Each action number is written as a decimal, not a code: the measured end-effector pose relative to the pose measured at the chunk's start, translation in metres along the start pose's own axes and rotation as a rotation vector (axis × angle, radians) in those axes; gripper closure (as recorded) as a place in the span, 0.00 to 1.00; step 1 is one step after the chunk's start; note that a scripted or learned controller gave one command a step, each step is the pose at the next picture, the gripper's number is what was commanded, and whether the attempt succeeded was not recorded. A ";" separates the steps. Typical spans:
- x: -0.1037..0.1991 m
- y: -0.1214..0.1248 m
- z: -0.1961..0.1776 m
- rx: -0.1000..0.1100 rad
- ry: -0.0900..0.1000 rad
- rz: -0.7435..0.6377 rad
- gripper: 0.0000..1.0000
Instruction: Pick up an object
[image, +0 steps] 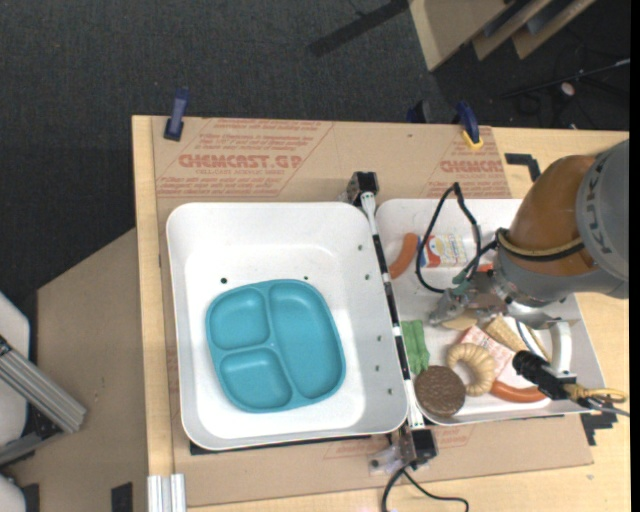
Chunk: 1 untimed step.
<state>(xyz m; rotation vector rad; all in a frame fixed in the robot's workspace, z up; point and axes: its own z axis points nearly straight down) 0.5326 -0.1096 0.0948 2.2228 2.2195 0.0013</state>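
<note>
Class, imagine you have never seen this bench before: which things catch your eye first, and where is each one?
First comes the blue tray, a three-compartment dish lying alone in the left bin. Next is the arm, grey with an orange band, reaching in from the right over the right bin. That bin is crowded with small items, including a brown disc at its near left corner and a green strip along its left wall.
</note>
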 end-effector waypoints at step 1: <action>0.051 0.052 -0.096 -0.014 0.000 -0.009 1.00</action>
